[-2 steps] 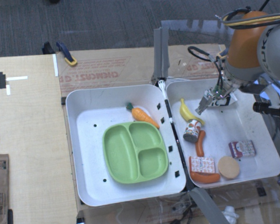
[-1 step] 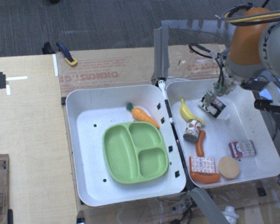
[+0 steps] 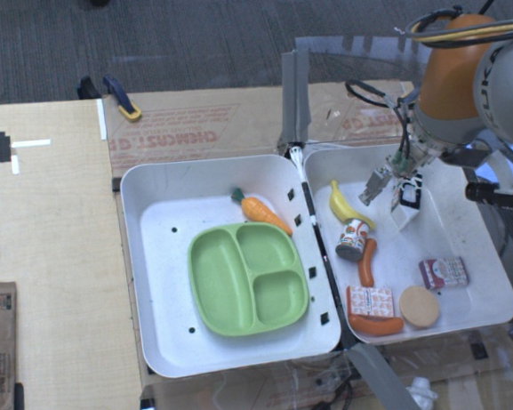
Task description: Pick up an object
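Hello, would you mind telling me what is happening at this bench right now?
A robot arm reaches in from the right, its gripper hovering over the right bin near the banana. It holds nothing yet. That bin also has a sausage, a small box and a round biscuit. The left bin holds a green divided plate and a carrot.

The arm (image 3: 473,74) is cut off by the right edge.
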